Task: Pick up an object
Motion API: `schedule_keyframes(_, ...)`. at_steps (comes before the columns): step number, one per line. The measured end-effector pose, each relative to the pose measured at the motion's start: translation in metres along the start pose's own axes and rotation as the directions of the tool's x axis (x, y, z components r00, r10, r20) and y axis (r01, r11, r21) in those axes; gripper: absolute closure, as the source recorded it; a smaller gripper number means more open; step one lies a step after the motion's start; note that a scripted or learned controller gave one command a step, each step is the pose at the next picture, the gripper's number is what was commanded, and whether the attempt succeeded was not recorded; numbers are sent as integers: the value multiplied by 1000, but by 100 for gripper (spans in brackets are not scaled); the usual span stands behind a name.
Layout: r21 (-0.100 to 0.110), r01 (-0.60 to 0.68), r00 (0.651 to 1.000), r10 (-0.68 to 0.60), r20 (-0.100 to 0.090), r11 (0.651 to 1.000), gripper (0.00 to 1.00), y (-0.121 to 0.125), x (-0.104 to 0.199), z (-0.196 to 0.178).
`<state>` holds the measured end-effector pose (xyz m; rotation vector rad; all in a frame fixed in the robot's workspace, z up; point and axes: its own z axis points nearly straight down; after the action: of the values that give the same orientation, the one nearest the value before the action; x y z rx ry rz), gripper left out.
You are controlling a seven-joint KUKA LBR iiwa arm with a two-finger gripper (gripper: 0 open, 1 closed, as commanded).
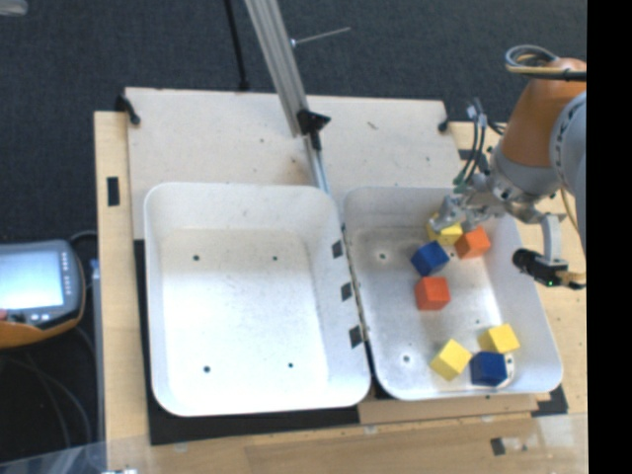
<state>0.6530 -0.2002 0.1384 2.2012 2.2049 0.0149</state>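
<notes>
Hand (pixel 456 208): low in right bin (pixel 523 363) — grip state unclear
Yellow block (pixel 449 233): touching hand, beside orange block (pixel 474 242)

No text, label, brand, number or sign can be read anywhere in this view. The small screen device (pixel 38 282) at the left edge shows a pale lit display, but anything written on it is too blurred to make out.
</notes>
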Motion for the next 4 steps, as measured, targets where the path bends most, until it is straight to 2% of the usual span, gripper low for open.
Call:
schedule_keyframes(1,23,6,1000,-6,-13,1000,100,2,79,12)
schedule_keyframes(2,27,-5,1000,5,-9,1000,100,20,188,-48)
schedule_keyframes(3,24,0,1000,0,-9,1000,0,20,190,-49)
schedule_keyframes(4,21,-8,1000,8,-6,1000,0,17,109,-81)
